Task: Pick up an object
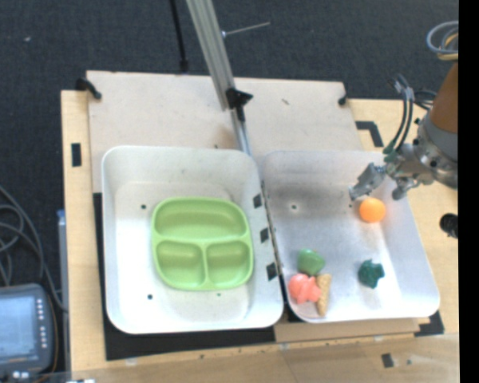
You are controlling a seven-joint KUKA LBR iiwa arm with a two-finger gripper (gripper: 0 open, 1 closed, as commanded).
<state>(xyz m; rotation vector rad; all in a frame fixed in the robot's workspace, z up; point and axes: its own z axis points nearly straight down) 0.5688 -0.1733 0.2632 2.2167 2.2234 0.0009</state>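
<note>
Nothing is lifted yet, as far as you can judge from the camera view: every object lies on a bin floor and the pick is all still ahead of you. The claw [380,183] hangs over the upper right part of the right bin [319,182], reaching in from the right, and its two fingers stand spread apart with nothing between them, so read it as released. The nearest candidate is the orange ball [372,210], which sits on the bin floor just below the claw in the picture, near its fingertips; whether a tip touches it you cannot tell from this slanted angle, but the ball is clearly not between the fingers. The other objects in that bin lie farther off: a dark green piece [371,274] toward the lower right, and a cluster at the lower left corner made up of a light green piece [310,261], a pink piece [302,289] and a tan cone [325,292], close together or touching. In the left bin [128,214] a green divided plate [201,242] lies flat, well apart from the claw. What is left, by my reckoning, is the whole grasp: bring the claw over the orange ball, descend, clench and raise.
</note>
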